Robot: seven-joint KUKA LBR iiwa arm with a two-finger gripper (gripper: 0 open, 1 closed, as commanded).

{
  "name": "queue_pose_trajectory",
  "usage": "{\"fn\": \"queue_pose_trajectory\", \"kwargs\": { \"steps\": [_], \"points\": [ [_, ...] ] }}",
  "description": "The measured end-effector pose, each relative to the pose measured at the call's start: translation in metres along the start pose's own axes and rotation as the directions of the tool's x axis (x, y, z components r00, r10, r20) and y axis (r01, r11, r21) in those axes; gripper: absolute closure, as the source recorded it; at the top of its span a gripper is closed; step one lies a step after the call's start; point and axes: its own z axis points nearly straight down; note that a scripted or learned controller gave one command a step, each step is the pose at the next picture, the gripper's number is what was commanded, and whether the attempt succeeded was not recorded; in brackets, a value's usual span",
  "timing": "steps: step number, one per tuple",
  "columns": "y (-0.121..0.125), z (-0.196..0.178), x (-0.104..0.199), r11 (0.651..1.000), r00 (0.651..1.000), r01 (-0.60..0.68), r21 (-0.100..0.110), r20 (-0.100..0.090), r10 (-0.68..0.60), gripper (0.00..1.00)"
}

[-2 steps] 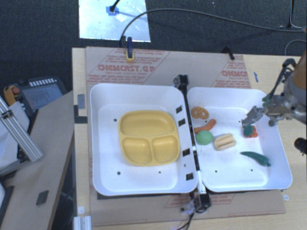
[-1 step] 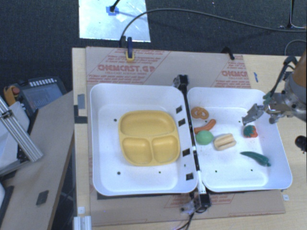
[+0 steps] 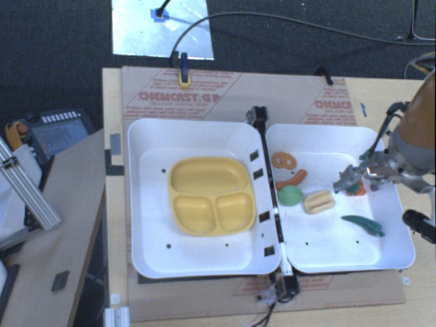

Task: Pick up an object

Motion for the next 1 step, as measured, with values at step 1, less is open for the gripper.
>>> {"fn": "queue_pose_trajectory", "kwargs": {
  "steps": [1],
  "points": [
    [-0.0050, 0.0602, -0.0047, 1.000, 1.000, 0.000, 0.000, 0.000, 0.000, 0.00]
  ]
}}
